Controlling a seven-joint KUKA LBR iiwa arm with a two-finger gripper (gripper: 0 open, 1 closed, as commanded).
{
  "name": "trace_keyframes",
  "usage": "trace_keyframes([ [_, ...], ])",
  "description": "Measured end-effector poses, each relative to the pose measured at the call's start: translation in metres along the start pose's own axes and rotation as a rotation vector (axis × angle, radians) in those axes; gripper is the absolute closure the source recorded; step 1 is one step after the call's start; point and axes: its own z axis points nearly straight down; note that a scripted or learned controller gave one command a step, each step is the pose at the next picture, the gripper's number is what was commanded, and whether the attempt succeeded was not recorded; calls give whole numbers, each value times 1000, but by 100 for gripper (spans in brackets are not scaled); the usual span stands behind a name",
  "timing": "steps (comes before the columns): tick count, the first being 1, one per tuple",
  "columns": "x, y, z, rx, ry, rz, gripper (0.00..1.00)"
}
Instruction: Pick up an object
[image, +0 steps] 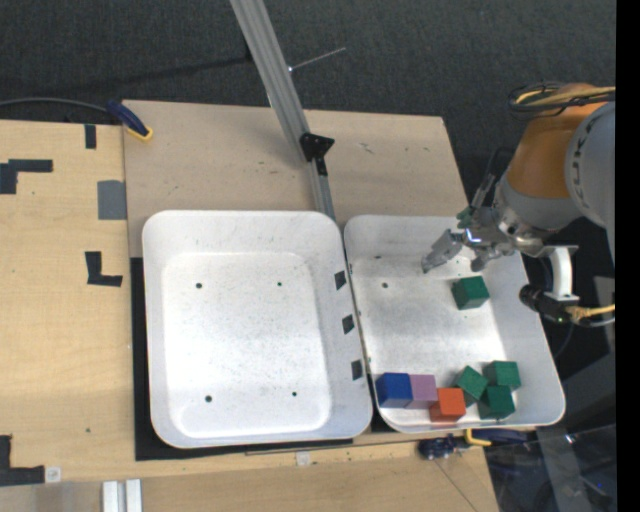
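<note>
A: How many bins?

B: Two, side by side. The left bin (245, 325) has four dark dots on its floor. The right bin (400, 320) holds all the blocks.

A: Count the blocks.

B: Seven. Four green: one green block (470, 292) alone in the upper half of the right bin, and three green blocks (492, 388) bunched near the front right corner. Then one blue block (394, 389), one purple block (423, 388) touching it, and one orange block (450, 403) just beside the purple, next to the green bunch. All five colours of that group sit along the front wall.

A: And the gripper?

B: One gripper (458, 252), over the upper part of the right bin, reaching in from the right. Its two fingers are spread apart, one pointing left toward the bin's middle, the other nearer the lone green block. Nothing between them.

A: How close is that lone block?

B: Just beside the fingertips, a little toward the front, apart from them. It lies flat on the bin floor.
</note>
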Motion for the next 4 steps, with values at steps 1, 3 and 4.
trace_keyframes([
  [1, -4, 5, 45, -6, -2, 0, 0],
  [3, -9, 8, -28, -13, -2, 0, 100],
  [4, -9, 8, -69, -8, -2, 0, 100],
])
